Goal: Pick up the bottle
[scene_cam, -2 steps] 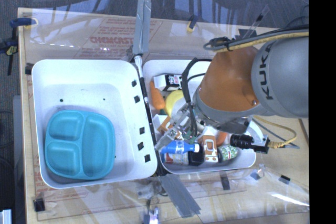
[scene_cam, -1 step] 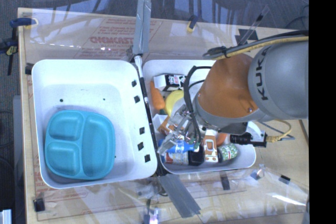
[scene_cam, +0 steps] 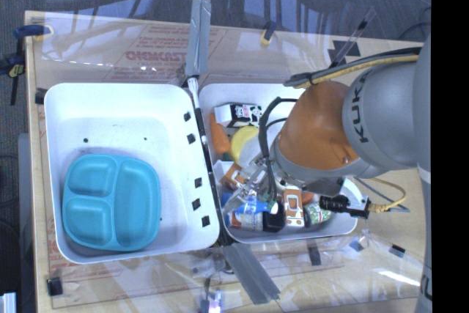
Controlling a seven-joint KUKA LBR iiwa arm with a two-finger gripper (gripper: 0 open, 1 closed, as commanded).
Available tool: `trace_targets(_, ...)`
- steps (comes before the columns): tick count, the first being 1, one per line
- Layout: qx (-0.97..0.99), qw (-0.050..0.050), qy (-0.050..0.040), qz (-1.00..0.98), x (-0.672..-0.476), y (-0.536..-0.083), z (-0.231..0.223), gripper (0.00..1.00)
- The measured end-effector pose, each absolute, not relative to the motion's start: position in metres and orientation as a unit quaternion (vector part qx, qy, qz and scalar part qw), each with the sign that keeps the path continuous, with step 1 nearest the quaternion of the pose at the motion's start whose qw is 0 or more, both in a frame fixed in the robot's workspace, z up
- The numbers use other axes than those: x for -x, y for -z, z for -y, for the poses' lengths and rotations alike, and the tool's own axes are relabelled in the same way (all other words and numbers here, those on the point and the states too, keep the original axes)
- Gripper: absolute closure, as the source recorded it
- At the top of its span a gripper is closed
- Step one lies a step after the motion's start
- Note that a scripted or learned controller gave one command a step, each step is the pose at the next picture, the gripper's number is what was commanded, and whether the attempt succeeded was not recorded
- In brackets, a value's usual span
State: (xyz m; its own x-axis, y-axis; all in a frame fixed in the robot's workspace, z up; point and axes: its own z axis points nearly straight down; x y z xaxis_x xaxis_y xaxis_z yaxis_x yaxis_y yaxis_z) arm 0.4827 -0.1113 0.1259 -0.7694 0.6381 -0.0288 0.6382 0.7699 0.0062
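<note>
Down among the clutter of the right bin (scene_cam: 227,95), the gripper (scene_cam: 248,189) hangs beneath the grey arm (scene_cam: 388,121) and its orange band (scene_cam: 315,132). Whether it is spread or pressed together cannot be told, since the wrist and the tangle of items mask its tip. Just beside the gripper, on the side toward the view's lower edge, the bottle (scene_cam: 249,217) lies on its side, clear with a blue label, close against the bin's front wall; whether the two touch cannot be made out. A little farther from the gripper toward the view's right, along the same wall, sit an orange-and-white packet (scene_cam: 293,206) and a small green item (scene_cam: 319,215). On the gripper's other side, toward the view's upper edge, a yellow rounded thing (scene_cam: 244,144) sits near it, with an orange piece (scene_cam: 220,137) just to its left and a black-and-white carton (scene_cam: 245,113) beyond, near the back wall. Well apart from the gripper, across the divide to the view's left, the left bin (scene_cam: 110,106) holds a teal divided tray (scene_cam: 111,201) lying flat in its front part.
</note>
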Motion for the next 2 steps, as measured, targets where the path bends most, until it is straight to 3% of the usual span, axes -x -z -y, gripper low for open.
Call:
trace_targets(1,-0.107,0.023,0.0006,-0.994,-0.4906,-0.107,0.1331,0.0)
trace_targets(2,-0.106,0.018,0.0001,-0.994,-0.4885,-0.1164,0.1326,1.0)
